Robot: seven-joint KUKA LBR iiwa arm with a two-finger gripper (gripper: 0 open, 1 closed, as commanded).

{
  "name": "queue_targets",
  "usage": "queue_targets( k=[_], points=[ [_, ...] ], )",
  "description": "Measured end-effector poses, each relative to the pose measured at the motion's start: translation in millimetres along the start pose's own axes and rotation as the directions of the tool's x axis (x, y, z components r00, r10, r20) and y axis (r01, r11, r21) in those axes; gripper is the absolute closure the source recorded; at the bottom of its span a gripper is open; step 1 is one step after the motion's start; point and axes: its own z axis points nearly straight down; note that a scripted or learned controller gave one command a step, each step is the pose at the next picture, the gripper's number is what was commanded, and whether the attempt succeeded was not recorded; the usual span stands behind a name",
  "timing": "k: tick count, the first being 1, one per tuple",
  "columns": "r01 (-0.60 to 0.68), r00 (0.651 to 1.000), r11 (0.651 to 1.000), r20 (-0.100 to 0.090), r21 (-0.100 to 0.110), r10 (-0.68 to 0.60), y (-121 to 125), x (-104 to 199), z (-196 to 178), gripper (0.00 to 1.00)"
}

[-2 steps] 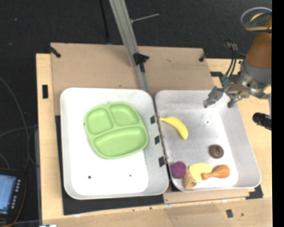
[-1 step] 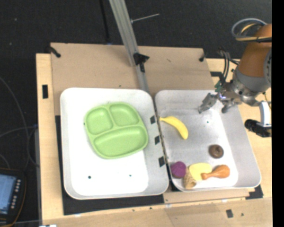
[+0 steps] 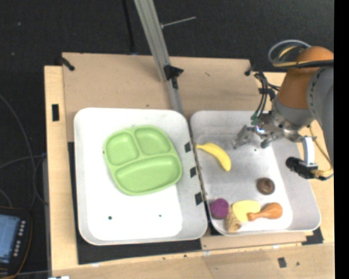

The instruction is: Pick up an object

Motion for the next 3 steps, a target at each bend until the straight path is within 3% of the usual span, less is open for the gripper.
queue_targets(
  k=[1,3],
  points=[
    [0.002,1.000,1.000,0.003,-0.009,-0.002,2,-1,-16,1.00],
    [-0.001,1.000,1.000,0.002,-0.011,0.001,5,3,-107,1.00]
  ],
)
